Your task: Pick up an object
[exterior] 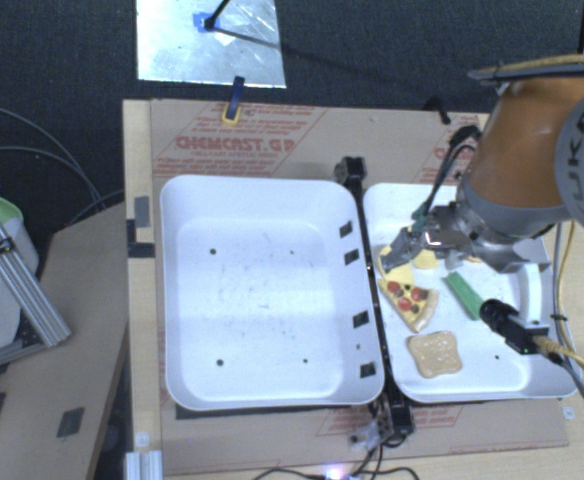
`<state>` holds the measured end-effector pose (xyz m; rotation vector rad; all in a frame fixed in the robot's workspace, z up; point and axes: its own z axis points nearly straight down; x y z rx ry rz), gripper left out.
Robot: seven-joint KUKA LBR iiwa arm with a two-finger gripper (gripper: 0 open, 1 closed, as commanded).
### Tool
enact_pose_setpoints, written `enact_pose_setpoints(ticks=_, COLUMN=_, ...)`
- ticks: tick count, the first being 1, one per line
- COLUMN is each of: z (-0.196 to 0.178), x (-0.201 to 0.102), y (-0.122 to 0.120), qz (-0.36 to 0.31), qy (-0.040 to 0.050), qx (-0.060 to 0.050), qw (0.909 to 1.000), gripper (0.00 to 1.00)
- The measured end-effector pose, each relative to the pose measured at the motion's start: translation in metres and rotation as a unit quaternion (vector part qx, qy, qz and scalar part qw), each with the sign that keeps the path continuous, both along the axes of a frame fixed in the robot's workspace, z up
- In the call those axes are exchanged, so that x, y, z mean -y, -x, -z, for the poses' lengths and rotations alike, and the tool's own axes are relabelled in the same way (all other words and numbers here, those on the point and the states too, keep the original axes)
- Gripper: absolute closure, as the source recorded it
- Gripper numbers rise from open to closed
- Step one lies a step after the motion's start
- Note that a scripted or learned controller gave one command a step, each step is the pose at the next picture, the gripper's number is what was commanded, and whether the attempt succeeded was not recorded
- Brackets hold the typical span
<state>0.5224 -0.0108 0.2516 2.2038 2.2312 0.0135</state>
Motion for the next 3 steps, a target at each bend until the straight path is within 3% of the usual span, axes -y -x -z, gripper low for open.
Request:
enact_pose_setpoints(ticks=1, z=-0.007, x=0.004, y=0.001, qz=0.003, qy=0.0008, qx=-0.002, qw=1.0000, gripper=1.00)
enact_pose_setpoints(ticks=2, z=-0.007, x=0.004, y=0.001, qz=0.003, qy=0.0008, qx=-0.003, qw=1.0000, gripper=0.00)
enact_pose_setpoints(ticks=3, z=-0.075, x=0.002, y=-0.026, qz=0.003, qy=0.0012, qx=0.000, qw=1.0000, gripper=0.00)
